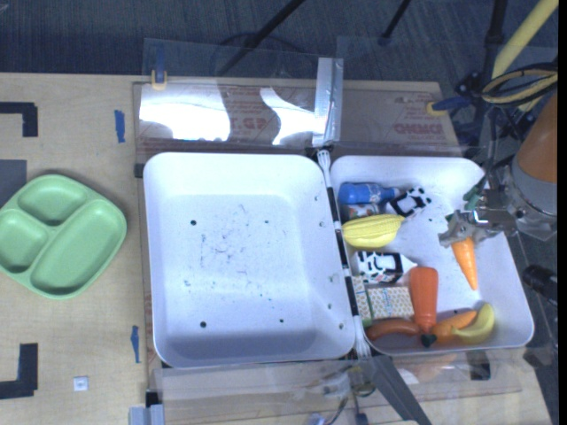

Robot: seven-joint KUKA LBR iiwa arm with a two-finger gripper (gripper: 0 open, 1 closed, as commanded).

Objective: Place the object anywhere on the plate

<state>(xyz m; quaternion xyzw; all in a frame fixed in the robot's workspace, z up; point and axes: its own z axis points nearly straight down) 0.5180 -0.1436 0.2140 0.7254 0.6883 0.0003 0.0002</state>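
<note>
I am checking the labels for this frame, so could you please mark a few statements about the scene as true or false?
1. The green plate lies left of both bins. True.
2. The plate has a single compartment. False: it is divided into three.
3. The carrot lies in the right bin. True.
4. The corn cob rests on the plate. False: it lies in the right bin.
5. The tool hovers over the left bin. False: it is over the right bin, by the carrot.

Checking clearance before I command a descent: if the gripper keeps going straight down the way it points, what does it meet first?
Most likely the carrot: the gripper sits at its wide top end in the right bin. Height above it is unclear from this slanted view.
</note>
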